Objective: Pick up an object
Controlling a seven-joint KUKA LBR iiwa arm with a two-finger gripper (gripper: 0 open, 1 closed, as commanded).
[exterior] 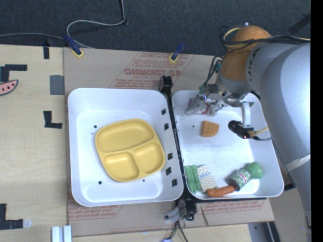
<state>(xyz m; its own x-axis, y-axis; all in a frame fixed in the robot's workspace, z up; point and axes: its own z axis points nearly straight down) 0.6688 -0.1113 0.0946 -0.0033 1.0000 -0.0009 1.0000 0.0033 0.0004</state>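
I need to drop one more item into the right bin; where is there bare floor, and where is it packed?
Bare floor lies in the right bin between the waffle piece and the front-edge cluster. Crowded: the front edge, with green packet, carrot and green bottle, and the back, under the claw.

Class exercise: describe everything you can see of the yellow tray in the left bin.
The yellow tray looks like smooth moulded plastic, with rounded corners and three compartments: one long one and two smaller ones. It lies flat, open side up and turned askew, on the floor of the left bin, roughly central. Nothing sits in it or touches it.
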